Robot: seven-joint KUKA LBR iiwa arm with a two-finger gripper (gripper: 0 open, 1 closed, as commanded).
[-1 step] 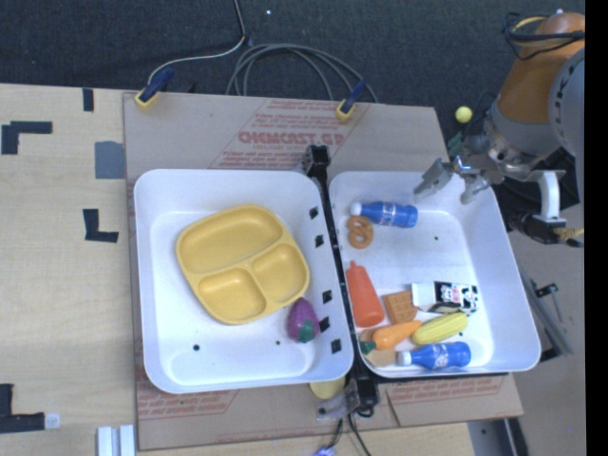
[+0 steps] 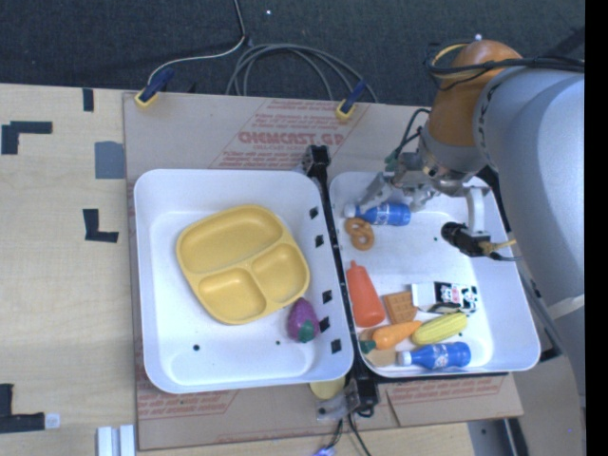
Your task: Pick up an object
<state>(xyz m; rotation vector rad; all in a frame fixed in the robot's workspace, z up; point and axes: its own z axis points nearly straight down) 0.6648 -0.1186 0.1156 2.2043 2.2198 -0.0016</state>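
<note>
Gripper (image 2: pixel 391 190) low in right white bin (image 2: pixel 503 297), over blue plastic bottle (image 2: pixel 388 216); fingers' opening cannot be told.

The cardboard sheet (image 2: pixel 275 141) under the two bins carries red printing along its far edge; the largest line seems to read "CHEMCAST GP", though the letters are faint and partly hidden by the bin rims. Smaller red lines above and below it are too blurred to read. The small black-and-white carton (image 2: pixel 454 296) in the right bin (image 2: pixel 522 345) bears a pattern, but no letters can be made out.
</note>
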